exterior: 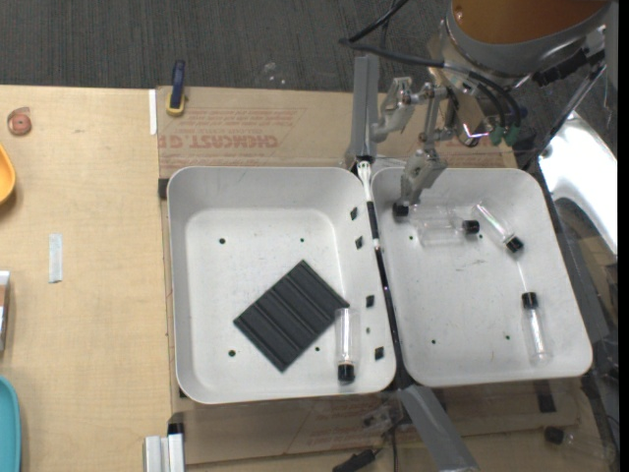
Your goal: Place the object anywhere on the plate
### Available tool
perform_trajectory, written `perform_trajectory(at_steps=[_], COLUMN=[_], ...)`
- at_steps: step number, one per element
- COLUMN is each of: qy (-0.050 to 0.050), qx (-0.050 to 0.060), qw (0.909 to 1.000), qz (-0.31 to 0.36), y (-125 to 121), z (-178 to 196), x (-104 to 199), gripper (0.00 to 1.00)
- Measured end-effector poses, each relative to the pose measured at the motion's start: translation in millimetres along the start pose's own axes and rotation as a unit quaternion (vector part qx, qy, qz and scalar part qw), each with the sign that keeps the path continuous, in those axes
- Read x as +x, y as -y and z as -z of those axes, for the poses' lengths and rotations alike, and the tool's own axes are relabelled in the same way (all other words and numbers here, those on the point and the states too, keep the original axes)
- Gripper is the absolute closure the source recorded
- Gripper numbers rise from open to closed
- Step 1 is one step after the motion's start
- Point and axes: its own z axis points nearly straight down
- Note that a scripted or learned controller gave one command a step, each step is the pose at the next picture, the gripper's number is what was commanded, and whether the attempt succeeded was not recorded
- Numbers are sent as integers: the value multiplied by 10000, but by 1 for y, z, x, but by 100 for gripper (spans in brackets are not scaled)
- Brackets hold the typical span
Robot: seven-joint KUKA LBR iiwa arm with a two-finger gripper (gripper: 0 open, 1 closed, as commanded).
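Two white bins (197, 382) on cardboard-covered bench (236, 131); gripper (418, 180) over right bin, finger state unclear.

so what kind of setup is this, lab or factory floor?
Most likely a robotics lab test bench, not a production line: two white bins on flattened cardboard, a few clear capped vials as test objects, and loose cabling at the gripper.
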Motion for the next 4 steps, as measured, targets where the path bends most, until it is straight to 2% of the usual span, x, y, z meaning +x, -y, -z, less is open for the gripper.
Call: perform_trajectory(at_steps=[1, 2, 3, 4], qy=[-4, 3, 24, 22], qx=[-15, -23, -32, -32], qw=[9729, 8709, 8732, 8730], qz=[2312, 4914, 4874, 4876], y=[-82, -129, -126, -126], z=[-10, -31, -22, -22], x=[-33, -75, -77, -77], gripper=[0, 0, 100, 0])
